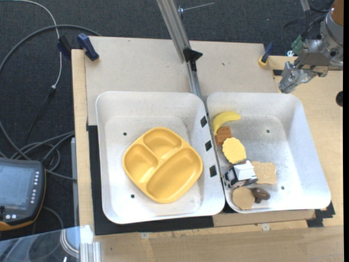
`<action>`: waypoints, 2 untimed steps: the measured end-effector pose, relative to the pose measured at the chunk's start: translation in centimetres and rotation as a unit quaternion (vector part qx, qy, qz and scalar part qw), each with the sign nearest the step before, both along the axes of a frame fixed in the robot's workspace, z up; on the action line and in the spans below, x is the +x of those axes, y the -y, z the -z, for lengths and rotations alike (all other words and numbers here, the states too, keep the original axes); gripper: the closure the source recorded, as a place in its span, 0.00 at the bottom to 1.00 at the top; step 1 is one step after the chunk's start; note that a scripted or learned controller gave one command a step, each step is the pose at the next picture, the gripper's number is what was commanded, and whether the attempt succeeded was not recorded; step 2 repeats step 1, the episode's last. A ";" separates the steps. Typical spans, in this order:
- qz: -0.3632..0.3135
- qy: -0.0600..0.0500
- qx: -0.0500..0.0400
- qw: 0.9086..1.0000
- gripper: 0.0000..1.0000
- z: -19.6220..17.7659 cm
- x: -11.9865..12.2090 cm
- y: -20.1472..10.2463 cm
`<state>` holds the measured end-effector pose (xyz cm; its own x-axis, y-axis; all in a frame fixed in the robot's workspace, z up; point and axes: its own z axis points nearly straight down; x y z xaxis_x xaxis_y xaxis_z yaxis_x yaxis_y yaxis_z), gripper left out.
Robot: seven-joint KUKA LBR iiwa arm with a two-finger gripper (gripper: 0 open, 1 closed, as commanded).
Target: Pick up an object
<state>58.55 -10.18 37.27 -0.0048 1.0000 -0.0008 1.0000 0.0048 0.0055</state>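
Yellow plate (163, 164) in L bin (109, 105)

Overhead view of the worktop (142, 64). The jaws hang above the far right corner of the right bin (305, 146); down-left of them lie a banana (225, 119) and other toy foods. Farther left, the left bin (109, 146) holds a yellow divided plate (162, 164).

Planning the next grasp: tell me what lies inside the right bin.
Along the right bin's left wall lies a cluster: a banana, a yellow scalloped piece, a tan cracker-like square, a white block, a round tan disc. Whatever lies beneath them is covered.
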 end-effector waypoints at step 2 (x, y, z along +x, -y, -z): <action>0.000 -0.003 0.000 1.000 1.00 5.8 7.1 -3.6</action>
